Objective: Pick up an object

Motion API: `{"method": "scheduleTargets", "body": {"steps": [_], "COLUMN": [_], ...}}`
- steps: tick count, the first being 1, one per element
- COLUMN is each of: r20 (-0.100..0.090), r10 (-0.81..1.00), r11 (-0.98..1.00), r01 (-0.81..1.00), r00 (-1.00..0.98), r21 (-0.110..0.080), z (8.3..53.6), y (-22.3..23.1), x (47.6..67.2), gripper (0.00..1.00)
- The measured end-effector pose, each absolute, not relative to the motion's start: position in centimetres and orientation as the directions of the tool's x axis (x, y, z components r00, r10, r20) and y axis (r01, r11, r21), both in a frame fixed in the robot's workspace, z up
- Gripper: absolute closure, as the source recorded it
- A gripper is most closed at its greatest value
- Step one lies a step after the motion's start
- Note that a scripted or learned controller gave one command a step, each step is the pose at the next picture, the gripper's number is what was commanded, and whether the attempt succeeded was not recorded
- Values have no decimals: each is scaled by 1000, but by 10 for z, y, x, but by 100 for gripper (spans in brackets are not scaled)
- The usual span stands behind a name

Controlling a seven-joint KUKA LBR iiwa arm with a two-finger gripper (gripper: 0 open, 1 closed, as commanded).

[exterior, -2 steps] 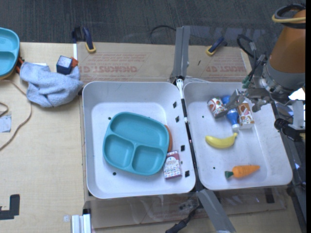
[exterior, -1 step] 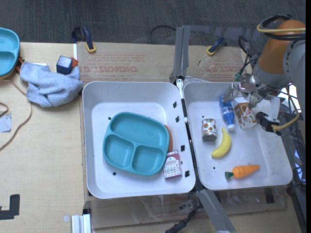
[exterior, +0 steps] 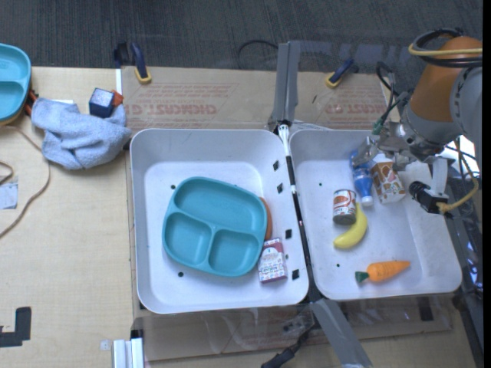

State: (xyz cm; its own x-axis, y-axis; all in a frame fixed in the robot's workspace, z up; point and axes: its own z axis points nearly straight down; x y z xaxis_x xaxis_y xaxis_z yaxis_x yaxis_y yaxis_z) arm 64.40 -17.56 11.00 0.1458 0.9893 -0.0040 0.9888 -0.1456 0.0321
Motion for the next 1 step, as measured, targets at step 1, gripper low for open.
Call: {"method": "scheduleTargets", "body": {"steps": [1], "r20": [-9], "r10": [998], "r11": [-69], "r01": [997], "r00": [70], "r21": [24], "z": [109], "y": [-176], "x": [646], "gripper": [0]}}
